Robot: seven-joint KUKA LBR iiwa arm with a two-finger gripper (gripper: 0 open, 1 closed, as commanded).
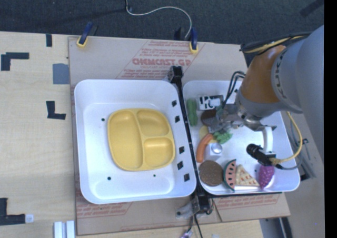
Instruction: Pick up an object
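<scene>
The grey arm point(287, 81) with its orange band is reaching in from the right of the frame and bending down over the right bin point(292, 181). The gripper point(218, 121) is sitting low in the upper left part of that bin, among the toy food; whether it is gripping anything there cannot be told, since the wrist is covering it.

Just beside it, a green piece point(223, 137) is lying at its lower edge, and an orange carrot point(204, 146) is slanting down toward the lower left. A green vegetable point(191, 112) is lying along the bin's left wall. Along the bottom of the bin, a brown round cookie point(211, 172), a watermelon slice point(230, 175), a pizza wedge point(245, 177) and a purple bunch of grapes point(265, 175) are lying in a row.

In the left bin point(84, 126), a yellow divided plate point(141, 139) is resting near the middle.
</scene>
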